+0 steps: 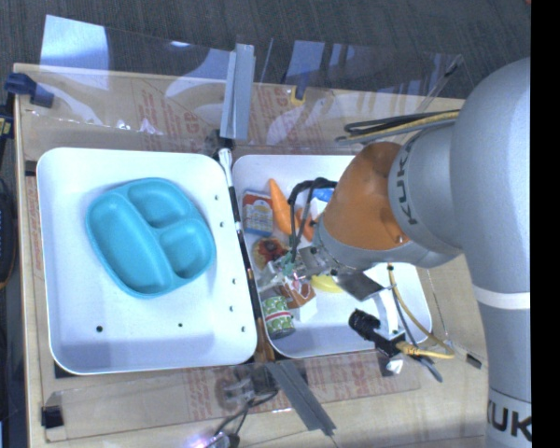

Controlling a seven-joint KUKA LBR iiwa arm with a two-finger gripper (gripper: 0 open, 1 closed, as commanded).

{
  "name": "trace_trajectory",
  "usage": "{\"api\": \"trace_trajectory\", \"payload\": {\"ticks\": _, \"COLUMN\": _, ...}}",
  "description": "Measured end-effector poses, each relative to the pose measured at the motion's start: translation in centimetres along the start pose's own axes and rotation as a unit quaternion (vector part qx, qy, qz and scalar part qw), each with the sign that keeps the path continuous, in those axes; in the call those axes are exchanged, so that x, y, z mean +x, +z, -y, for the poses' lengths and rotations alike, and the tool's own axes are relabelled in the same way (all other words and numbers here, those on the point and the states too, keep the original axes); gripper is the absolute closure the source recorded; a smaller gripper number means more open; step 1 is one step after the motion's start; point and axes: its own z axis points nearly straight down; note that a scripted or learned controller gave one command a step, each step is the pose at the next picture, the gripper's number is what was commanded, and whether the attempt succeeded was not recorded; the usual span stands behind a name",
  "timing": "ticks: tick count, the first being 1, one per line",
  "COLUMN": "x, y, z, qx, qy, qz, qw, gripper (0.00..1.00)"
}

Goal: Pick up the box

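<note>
I have the arm point(448, 194) reaching in over the right bin point(331, 345), its orange band point(364, 203) hanging above the middle of that bin. The gripper point(294, 269) sits low among the clutter at the bin's left side, and from up here I cannot tell how it is set or whether it has anything. The box point(258, 213), a small red and white carton, lies flat in the right bin's upper left corner, close against the wall shared with the left bin point(65, 334). Just beside the box, toward the bin's middle, an orange carrot-shaped piece point(278, 203) lies. A blue divided plate point(149, 234) rests in the left bin, well apart from the box.
</note>
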Motion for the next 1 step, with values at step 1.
{"api": "trace_trajectory", "payload": {"ticks": 1, "x": 0.42, "y": -0.02, "z": 1.96, "qx": -0.002, "qy": -0.005, "qz": 0.002, "qw": 1.0000, "gripper": 0.00}}
